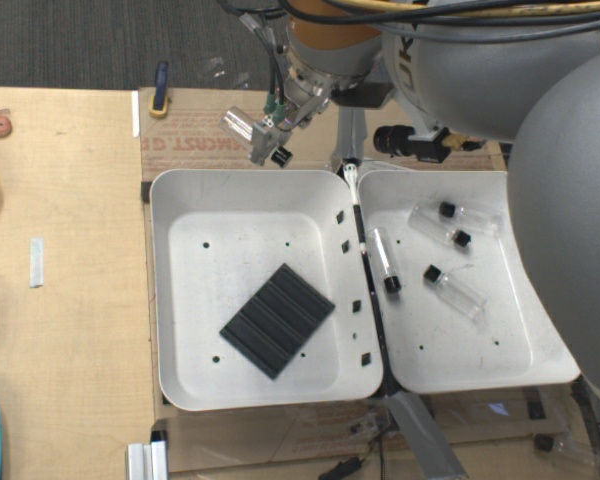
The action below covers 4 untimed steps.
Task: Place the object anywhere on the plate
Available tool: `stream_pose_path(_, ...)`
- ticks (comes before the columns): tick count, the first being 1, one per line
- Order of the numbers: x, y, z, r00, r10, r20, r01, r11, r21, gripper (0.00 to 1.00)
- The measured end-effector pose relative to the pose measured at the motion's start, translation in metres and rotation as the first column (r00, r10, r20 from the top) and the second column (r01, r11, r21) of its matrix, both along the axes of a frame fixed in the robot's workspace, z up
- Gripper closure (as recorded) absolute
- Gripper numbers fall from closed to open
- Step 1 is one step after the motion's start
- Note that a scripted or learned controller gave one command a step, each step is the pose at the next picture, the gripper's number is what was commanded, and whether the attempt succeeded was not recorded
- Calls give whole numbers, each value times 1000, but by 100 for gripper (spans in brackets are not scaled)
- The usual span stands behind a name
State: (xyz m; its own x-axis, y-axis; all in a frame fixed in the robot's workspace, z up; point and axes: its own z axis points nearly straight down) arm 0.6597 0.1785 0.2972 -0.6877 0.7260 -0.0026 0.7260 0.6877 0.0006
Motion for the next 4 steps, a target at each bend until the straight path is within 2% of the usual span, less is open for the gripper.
stream_pose_path(1, 0, 0, 0, 1000, 0, 0, 0, 1000, 0, 0)
stream_pose_path(2, 1, -1, 8, 1000, 1, 1, -1, 1000, -2, 100)
stream_pose_path(3, -4, 41, 54, 990, 141, 0, -141, 990, 0, 100)
stream_pose_path(4, -9, 46, -11, 963, 269, -2, -269, 963, 0, 100)
